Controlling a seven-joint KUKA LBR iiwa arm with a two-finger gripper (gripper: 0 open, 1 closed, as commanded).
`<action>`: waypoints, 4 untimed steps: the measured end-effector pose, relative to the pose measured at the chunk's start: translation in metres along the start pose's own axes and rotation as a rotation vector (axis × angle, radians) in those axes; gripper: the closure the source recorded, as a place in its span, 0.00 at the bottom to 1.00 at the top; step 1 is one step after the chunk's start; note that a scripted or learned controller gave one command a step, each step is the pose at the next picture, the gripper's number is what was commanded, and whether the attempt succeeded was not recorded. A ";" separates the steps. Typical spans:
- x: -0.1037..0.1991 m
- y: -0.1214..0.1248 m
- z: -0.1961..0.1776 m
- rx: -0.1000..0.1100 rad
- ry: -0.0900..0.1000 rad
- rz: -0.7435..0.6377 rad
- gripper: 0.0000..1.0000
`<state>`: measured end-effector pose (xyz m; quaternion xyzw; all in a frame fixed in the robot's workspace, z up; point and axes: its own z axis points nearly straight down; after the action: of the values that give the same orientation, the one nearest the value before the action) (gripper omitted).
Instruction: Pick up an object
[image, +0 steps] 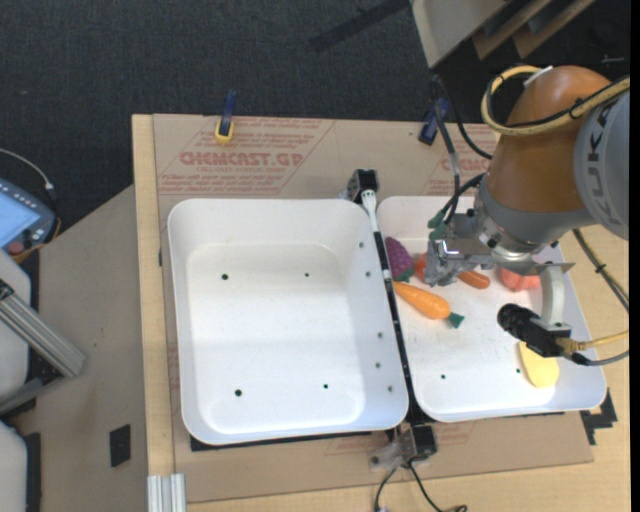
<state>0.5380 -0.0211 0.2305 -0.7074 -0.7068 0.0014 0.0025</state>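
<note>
Partly hidden claw (447, 262) over right bin (480, 395), grip state unclear, carrot (422, 299) beside it.

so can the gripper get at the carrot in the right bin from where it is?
Probably yes. The carrot lies uncovered on the right bin floor, just below-left of the gripper; the purple piece sits close by.
</note>
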 end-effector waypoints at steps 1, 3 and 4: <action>0.042 -0.002 -0.077 -0.012 -0.001 -0.005 1.00; -0.075 -0.061 0.030 0.002 -0.004 0.011 1.00; 0.004 -0.045 -0.096 -0.021 0.000 -0.011 1.00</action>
<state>0.4939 -0.0175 0.3264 -0.7034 -0.7107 -0.0061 -0.0050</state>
